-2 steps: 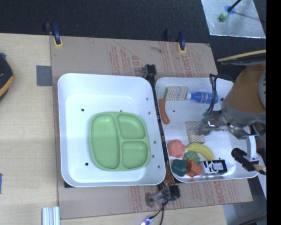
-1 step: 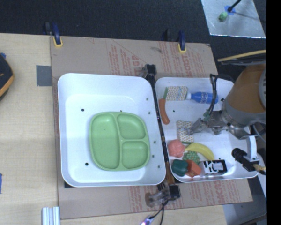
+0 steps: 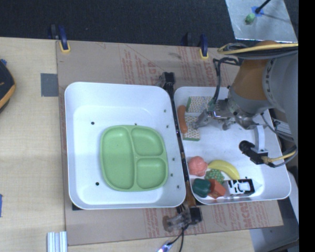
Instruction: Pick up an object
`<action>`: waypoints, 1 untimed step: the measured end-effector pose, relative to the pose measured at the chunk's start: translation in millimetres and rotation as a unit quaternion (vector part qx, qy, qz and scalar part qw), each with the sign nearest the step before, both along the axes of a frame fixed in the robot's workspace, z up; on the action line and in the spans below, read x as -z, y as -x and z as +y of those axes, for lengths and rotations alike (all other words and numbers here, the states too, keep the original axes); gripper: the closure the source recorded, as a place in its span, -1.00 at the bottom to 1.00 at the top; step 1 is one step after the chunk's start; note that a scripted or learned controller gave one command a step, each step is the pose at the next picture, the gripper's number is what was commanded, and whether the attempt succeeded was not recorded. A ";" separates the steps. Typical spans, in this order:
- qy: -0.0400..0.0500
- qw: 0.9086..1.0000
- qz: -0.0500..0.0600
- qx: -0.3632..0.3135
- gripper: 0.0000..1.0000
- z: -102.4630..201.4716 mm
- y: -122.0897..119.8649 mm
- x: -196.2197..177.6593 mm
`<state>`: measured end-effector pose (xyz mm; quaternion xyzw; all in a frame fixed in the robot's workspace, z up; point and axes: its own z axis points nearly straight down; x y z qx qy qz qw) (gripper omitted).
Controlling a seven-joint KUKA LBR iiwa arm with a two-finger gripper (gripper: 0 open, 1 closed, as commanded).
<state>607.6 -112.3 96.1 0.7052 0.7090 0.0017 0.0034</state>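
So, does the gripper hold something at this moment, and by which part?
It cannot be told. The gripper is low in the right bin, at the sponge, but no object is visible between its fingers.

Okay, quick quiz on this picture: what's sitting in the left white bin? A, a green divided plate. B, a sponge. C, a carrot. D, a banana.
A: a green divided plate with three compartments lies in the left bin, while the banana lies in the right bin, as do the sponge and the carrot.
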 end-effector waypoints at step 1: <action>0.001 1.000 0.006 0.000 -1.00 16.6 -49.2 0.2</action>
